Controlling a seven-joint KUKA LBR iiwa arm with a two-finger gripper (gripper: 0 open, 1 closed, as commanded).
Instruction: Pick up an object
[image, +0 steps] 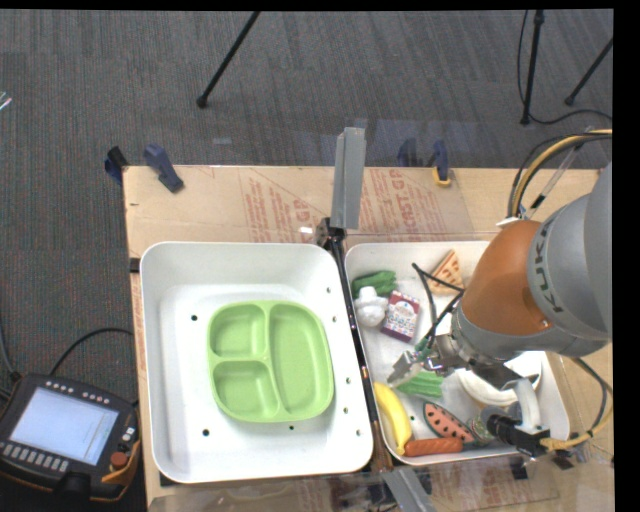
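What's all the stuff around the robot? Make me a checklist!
Surface: bench with cardboard top, two white bins side by side.
Job's things: right bin holds banana, watermelon slice, carrot, small box, green and white toys.
Clutter: green divided plate in left bin.
Grippers: gripper low in the right bin, over green toy.
Cables: black and yellow cables behind arm.
Surroundings: carpet, tripod legs, teach pendant.
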